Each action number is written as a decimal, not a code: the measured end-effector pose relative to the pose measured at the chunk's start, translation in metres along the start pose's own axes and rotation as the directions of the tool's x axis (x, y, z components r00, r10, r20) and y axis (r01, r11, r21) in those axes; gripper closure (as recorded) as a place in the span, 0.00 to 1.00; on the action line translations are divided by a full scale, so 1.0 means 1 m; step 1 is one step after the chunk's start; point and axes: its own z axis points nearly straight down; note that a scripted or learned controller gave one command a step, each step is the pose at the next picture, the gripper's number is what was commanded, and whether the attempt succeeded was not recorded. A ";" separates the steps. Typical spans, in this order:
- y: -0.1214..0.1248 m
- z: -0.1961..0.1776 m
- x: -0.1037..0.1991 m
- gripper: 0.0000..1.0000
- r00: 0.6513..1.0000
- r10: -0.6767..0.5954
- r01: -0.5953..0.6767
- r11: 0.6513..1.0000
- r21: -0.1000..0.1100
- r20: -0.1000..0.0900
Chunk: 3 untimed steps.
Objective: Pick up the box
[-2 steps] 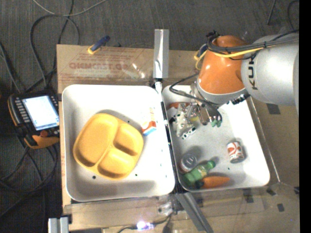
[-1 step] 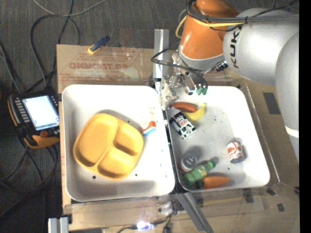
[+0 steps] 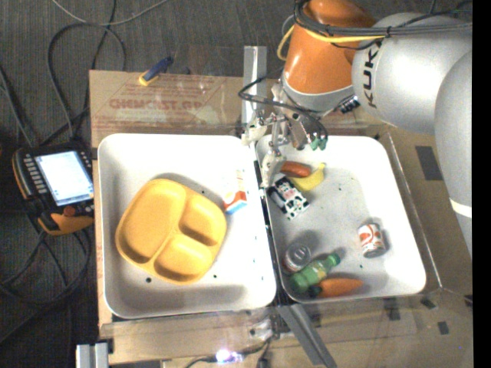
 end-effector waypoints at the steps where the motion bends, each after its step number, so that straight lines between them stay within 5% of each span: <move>1: -0.016 -0.040 0.003 0.00 0.931 -0.365 0.365 0.931 -0.001 0.001; 2: -0.084 -0.001 0.042 0.00 0.840 -0.542 0.542 0.840 -0.001 -0.002; 3: -0.125 0.054 0.051 0.00 0.810 -0.586 0.586 0.810 -0.002 -0.002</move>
